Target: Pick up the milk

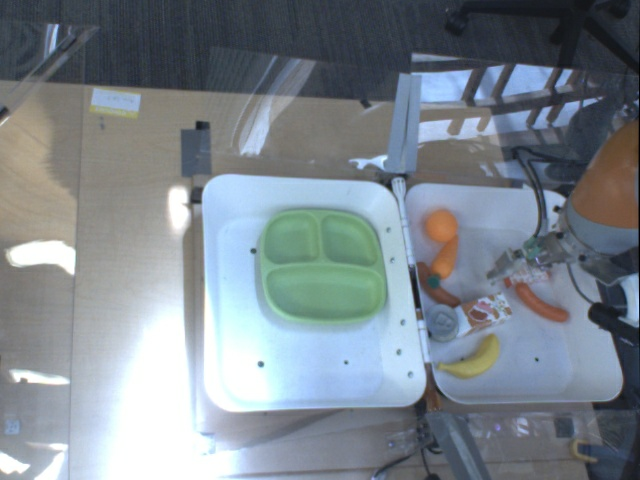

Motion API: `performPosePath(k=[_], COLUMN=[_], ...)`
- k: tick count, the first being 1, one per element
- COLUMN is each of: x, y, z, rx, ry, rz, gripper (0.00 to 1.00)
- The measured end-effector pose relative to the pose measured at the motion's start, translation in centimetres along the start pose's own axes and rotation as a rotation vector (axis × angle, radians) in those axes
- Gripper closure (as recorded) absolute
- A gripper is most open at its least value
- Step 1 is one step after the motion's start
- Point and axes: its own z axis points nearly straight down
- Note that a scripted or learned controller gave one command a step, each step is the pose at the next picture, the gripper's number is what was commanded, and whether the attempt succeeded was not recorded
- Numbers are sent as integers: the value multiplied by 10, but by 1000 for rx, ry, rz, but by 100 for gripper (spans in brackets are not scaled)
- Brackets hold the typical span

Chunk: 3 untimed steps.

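The milk (pixel 487 313) is a small white carton with red print. It lies on its side in the right bin (pixel 590 383), near the middle of the bin floor. My gripper (pixel 518 264) hangs over the same bin, up and to the right of the carton and apart from it. Nothing shows in its grasp. The grey arm with its orange band (pixel 612 183) comes in from the right edge.
Around the milk lie a grey round can (pixel 443 322), a banana (pixel 472 358), a red sausage (pixel 540 304), a carrot (pixel 445 256), an orange (pixel 440 225) and a small sausage (pixel 440 292). The left bin (pixel 230 368) holds a green divided plate (pixel 322 266).
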Motion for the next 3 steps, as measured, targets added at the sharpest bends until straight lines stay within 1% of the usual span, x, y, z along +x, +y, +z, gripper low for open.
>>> performPosePath(k=[1,2,3], x=[7,6,63], y=[-32,-28,-4], z=[-3,-16,-140], rx=[-7,-14,16], ry=[-7,-10,11], rz=[-83,-85,-43], gripper=[0,100,100])
